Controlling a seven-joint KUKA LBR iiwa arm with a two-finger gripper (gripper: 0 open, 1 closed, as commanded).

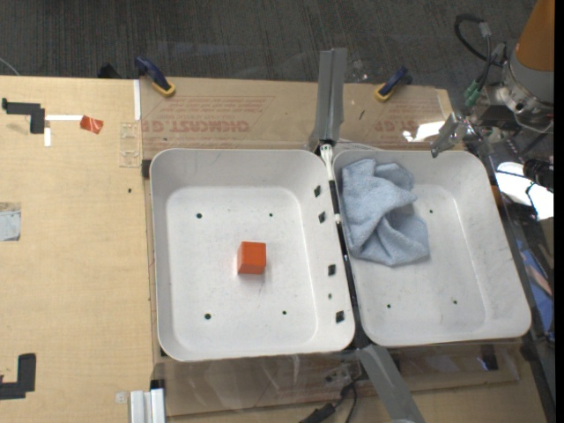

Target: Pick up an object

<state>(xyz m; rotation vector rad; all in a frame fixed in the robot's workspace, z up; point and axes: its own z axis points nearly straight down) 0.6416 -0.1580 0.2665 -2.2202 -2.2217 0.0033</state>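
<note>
Two bins: orange block (252, 258) in left bin (176, 236), grey cloth (382, 214) in right bin (476, 271). Hand (454, 135) at top right, grip state unclear.

The arm (536, 38) is at the top right corner, pulled back & up high. You can see its orange band at the very top edge, w/ the grey wrist part just under it. Wires & small parts hang around the wrist. The gripper (449, 137) pokes out to the left & down from the wrist. It is thin and shiny.
</note>
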